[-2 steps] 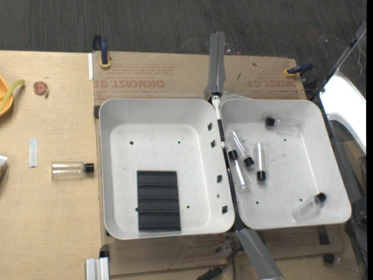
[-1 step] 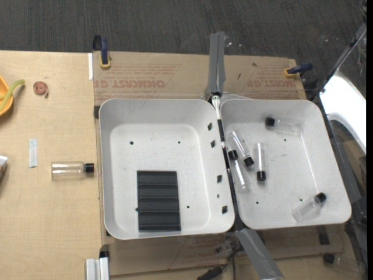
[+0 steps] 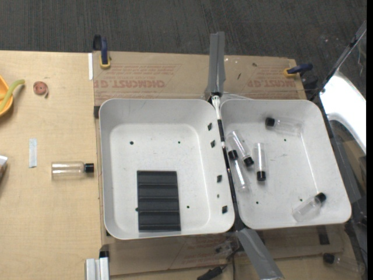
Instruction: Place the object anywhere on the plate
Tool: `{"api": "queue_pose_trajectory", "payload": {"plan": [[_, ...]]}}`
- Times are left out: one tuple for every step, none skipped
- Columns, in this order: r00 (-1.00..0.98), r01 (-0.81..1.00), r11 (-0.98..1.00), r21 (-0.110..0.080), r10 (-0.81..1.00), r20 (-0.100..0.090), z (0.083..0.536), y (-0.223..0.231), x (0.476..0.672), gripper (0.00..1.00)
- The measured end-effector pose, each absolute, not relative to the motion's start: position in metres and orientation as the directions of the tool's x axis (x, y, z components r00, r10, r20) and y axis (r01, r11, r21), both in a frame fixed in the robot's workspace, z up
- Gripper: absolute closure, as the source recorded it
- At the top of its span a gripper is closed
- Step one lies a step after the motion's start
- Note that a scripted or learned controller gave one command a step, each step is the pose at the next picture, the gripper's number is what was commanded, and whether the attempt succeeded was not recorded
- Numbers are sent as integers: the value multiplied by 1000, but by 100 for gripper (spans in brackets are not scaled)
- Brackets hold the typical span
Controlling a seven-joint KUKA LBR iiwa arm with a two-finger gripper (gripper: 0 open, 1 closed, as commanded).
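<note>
Here, the right bin (image 3: pixel 329 156) holds clear vials with black caps: one vial (image 3: pixel 280 124) at the far side, a cluster of vials (image 3: pixel 259 156) by its left wall, another vial (image 3: pixel 308 206) in the near right corner. The black ridged plate (image 3: pixel 157 201) lies near-side in the left bin (image 3: pixel 116 156), well apart from them.

Dark grey carpeted floor (image 3: pixel 175 10) beyond a light wooden bench (image 3: pixel 46 214).

A lab: clear vials (image 3: pixel 259 161) in white bins (image 3: pixel 111 156), clamped cardboard (image 3: pixel 151 77).
</note>
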State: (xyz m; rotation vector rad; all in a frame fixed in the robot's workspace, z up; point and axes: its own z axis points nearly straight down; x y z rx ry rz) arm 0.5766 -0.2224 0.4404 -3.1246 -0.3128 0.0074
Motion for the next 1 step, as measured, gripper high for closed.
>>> {"api": "queue_pose_trajectory", "payload": {"plan": [[980, 200, -980, -2, 200, -5, 431, -196, 645, 0]]}}
